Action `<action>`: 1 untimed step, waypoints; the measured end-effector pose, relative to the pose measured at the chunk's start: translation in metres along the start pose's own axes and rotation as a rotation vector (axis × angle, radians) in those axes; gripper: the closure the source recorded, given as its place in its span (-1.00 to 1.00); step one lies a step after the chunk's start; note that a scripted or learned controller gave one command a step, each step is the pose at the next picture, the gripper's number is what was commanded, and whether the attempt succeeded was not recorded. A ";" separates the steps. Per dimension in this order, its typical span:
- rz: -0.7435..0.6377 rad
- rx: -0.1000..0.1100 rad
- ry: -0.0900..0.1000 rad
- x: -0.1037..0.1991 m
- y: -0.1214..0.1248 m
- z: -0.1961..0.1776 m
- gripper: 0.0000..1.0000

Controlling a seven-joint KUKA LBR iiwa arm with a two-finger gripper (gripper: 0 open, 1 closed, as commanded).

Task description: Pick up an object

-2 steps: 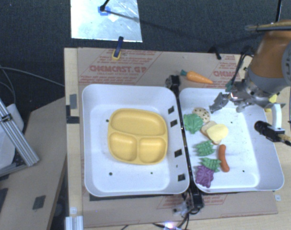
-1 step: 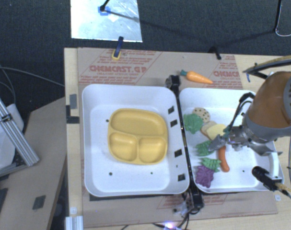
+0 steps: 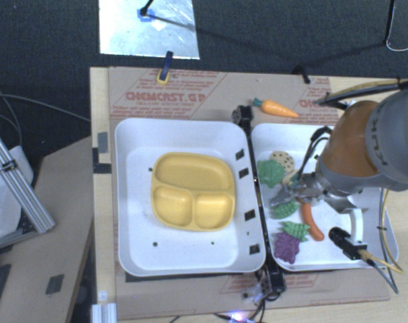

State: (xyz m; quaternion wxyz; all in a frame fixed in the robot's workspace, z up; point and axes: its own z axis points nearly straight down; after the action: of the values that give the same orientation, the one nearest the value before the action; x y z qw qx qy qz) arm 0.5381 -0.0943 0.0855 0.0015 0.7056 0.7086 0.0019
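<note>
The grey arm (image 3: 375,147) with its orange band fills the right side, reaching down into the right bin (image 3: 365,260). Its claw (image 3: 284,195) sits low over the toys at the bin's left side, fingertips right at a green leafy piece (image 3: 282,210) and just below another green piece (image 3: 271,172); whether they are spread or pinching cannot be told. A tan cookie (image 3: 282,158) lies just above them. An orange-red toy sausage (image 3: 311,222) lies just right of the claw, apart from it. Lower down rest a small green piece (image 3: 296,229) and a purple piece (image 3: 286,246). The left bin (image 3: 133,247) holds a yellow divided tray (image 3: 192,190). A toy carrot (image 3: 275,108) lies on the surface (image 3: 210,93) beyond the bins.
</note>
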 end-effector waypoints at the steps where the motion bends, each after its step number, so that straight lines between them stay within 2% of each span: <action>1: 0.006 -0.008 -0.001 -0.030 -0.033 -0.003 -1.00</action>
State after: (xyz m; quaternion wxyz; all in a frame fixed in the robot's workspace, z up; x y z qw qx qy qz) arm 0.5056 -0.1243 0.0887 0.0048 0.7079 0.7063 0.0044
